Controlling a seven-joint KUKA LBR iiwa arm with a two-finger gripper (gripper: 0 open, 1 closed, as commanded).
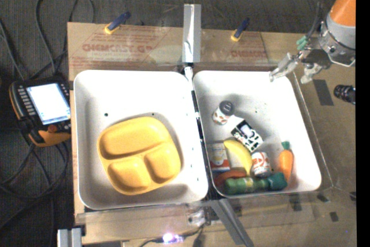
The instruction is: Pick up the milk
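Hovering with claw (292, 66) spread open and gripping nothing, over the right bin's (300, 124) far corner; milk (247, 136) lying down-left, long axis slanting toward the claw.

Yellow is being shown by the divided tray (140, 153), white by both bins (87, 124), orange by the carrot (285, 162), and a black-and-white cow pattern by the milk carton (247, 135). Tan is being shown by the desk (133, 46).
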